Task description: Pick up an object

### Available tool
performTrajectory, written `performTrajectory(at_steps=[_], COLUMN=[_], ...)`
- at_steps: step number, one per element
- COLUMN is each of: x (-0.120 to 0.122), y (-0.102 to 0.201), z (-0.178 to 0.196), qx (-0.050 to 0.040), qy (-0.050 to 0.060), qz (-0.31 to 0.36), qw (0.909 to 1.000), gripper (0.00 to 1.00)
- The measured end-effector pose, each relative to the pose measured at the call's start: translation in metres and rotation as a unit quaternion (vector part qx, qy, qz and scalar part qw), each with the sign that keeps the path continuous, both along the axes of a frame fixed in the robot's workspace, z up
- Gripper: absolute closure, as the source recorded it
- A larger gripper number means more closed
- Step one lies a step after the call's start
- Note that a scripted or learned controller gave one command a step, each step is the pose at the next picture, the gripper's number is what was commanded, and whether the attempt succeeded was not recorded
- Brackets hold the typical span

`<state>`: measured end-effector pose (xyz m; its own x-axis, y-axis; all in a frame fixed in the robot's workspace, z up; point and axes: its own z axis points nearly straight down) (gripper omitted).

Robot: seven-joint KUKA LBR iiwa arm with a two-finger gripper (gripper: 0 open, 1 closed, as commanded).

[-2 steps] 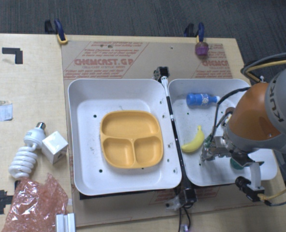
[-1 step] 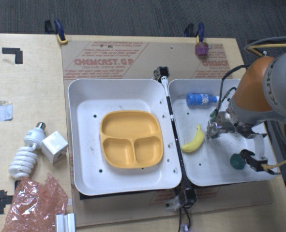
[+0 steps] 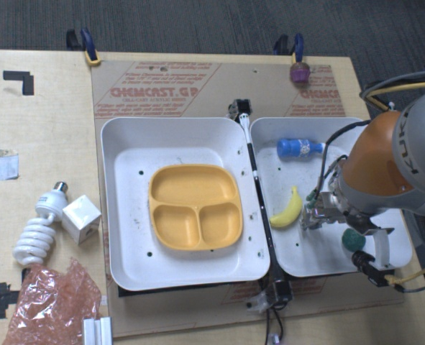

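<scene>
Dark carpet is seen beyond a pale bench (image 3: 47, 128) on which 2 white bins are set side by side. A yellow divided tray (image 3: 195, 206) lies in the left bin (image 3: 126, 157). In the right bin (image 3: 270, 139) — a banana (image 3: 288, 210) near the middle, a blue bottle (image 3: 297, 148) at the far side, a dark green object (image 3: 354, 240) nearer. The gripper (image 3: 314, 213) is lowered just right of the banana; whether it is released or clenched cannot be told. A light bulb (image 3: 39, 227) is left on the bench.

On your bench's left lie a spiral bulb (image 3: 38, 230), a white cube (image 3: 82, 217) touching it, and crumpled pink plastic (image 3: 50, 304).
</scene>
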<state>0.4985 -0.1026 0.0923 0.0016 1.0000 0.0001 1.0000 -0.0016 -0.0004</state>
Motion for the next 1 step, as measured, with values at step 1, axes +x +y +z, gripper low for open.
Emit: performTrajectory(at_steps=[1], x=[0.0981], y=[-0.0033], z=[0.0003], qx=[-0.0006], qy=[0.0], qz=[0.002], qw=[1.0], gripper=[0.0])
